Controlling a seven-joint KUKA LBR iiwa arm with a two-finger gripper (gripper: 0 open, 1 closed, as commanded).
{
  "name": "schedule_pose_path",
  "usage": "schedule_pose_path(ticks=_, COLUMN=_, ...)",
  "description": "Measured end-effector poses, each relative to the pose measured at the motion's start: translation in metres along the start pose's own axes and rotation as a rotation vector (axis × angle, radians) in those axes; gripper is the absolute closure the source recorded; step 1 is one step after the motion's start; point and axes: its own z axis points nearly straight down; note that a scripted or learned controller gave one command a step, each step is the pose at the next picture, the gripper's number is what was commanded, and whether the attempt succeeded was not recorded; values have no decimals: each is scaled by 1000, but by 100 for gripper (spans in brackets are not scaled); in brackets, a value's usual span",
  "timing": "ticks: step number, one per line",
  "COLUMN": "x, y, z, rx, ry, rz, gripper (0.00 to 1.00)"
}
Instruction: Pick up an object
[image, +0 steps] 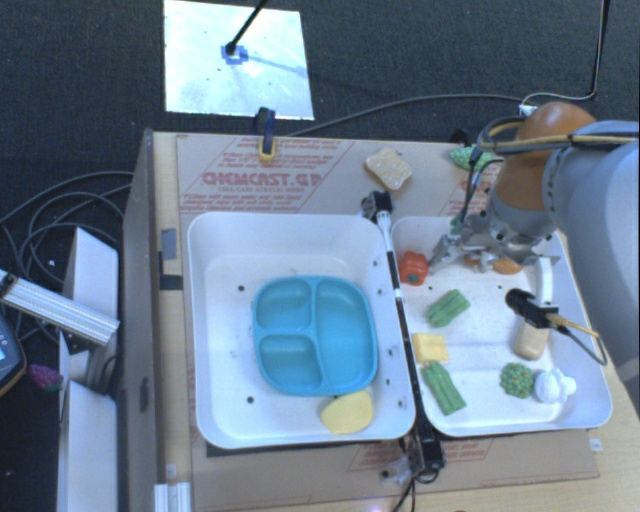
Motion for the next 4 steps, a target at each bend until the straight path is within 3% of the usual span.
schedule_pose_path(ticks=1, x=-43, y=14, z=-47, rx=-4, ry=-1, rz=2, gripper=0)
schedule_pose_path(ticks=2, x=14, y=-35, z=-45, rx=0, ry=2, rz=-1, gripper=0)
schedule_pose_path(ticks=3, x=-19, y=13, z=-22, rx=0, ry=0, rz=0, gripper=0)
schedule_pose_path(ticks=4, x=-56, y=13, z=-69, rx=-3, ry=-1, rz=1, gripper=0)
